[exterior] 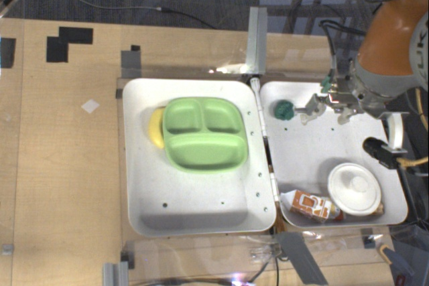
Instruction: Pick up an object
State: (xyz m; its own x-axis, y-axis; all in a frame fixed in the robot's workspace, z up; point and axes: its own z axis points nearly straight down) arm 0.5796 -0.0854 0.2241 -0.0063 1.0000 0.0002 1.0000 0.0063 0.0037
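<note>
Filling left bin (pixel 144 164): green tray (pixel 203 133)

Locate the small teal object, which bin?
The small teal object lies in the right bin, in its far-left corner near the divider between the bins. The gripper hovers just to its right, not touching it.

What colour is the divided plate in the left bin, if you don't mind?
Light green; the divided plate shows clearly in the camera view.
</note>
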